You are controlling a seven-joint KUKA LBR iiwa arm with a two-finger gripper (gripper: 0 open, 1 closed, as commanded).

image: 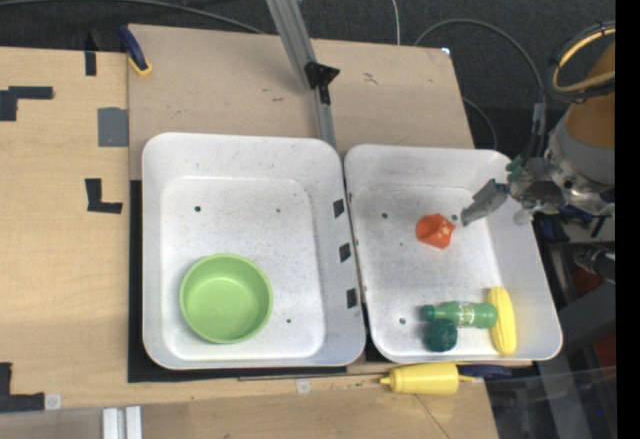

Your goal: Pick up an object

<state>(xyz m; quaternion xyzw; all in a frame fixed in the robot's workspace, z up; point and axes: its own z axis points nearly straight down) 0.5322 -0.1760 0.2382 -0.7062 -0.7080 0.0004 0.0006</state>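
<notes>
Over the right bin (400, 167), the tool (468, 215) sits just right of the small orange object (435, 231); can't tell how far open it is, nothing seen held. Orange object looks light, rigid plastic; probably best gripped across its narrow sides. Same bin has green bottle (458, 315), yellow piece (502, 319). Left bin (240, 152) holds green bowl (226, 298).
</notes>
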